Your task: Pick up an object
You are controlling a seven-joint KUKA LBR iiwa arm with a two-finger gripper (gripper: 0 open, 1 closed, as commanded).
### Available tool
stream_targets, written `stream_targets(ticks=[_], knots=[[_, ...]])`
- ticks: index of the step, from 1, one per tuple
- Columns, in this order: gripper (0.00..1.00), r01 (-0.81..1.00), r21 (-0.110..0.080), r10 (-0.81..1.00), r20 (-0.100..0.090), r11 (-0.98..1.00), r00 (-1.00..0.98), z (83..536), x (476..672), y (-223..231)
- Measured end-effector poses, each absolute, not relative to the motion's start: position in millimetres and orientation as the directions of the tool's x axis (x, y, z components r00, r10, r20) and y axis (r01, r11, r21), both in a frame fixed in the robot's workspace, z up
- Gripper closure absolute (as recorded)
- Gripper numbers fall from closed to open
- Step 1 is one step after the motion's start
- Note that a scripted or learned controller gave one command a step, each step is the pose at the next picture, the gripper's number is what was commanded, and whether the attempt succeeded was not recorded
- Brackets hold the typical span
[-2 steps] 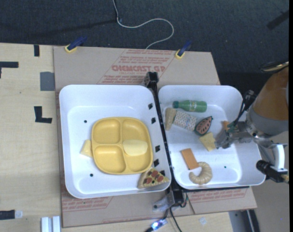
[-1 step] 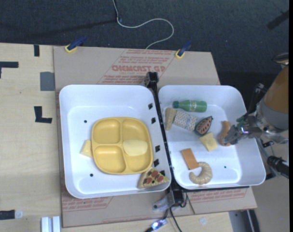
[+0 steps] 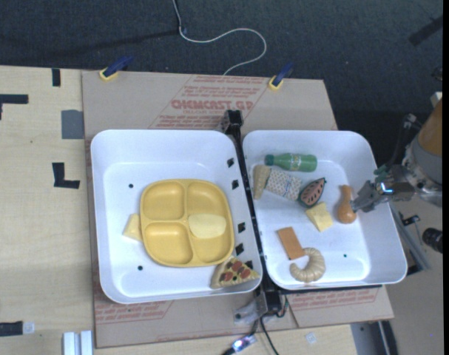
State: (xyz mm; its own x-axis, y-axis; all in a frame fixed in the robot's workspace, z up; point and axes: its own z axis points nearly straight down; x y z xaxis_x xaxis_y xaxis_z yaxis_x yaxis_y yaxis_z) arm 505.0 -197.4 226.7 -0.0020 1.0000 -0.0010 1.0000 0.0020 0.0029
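Note:
My gripper [image 3: 370, 196] hangs over the right rim of the right bin [image 3: 357, 143], low and at mid height of that wall. Just left of it lies a brown, peanut-shaped piece [image 3: 346, 205], close to the gripper or touching it; I cannot tell which. Further left in this bin are a yellow cheese cube [image 3: 320, 217], a dark red slice [image 3: 312, 191], a speckled cracker [image 3: 282, 185], a green bottle [image 3: 291, 161] lying on its side, an orange slab [image 3: 289, 242] and a tan croissant [image 3: 308, 265].
The left bin [image 3: 106, 154] holds a yellow divided plate [image 3: 186, 222] with a pale disc [image 3: 208, 225] in one compartment, a yellow wedge [image 3: 132, 227] beside it and a pizza slice [image 3: 234, 273] at the front right. A black divider [image 3: 242, 191] separates the bins.

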Motion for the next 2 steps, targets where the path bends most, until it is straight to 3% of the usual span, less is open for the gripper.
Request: stream_targets(ticks=[2], knots=[[1.00, 1.000, -0.001, 1.000, 0.002, 0.008, -0.008, 240, 517.6, -86]])
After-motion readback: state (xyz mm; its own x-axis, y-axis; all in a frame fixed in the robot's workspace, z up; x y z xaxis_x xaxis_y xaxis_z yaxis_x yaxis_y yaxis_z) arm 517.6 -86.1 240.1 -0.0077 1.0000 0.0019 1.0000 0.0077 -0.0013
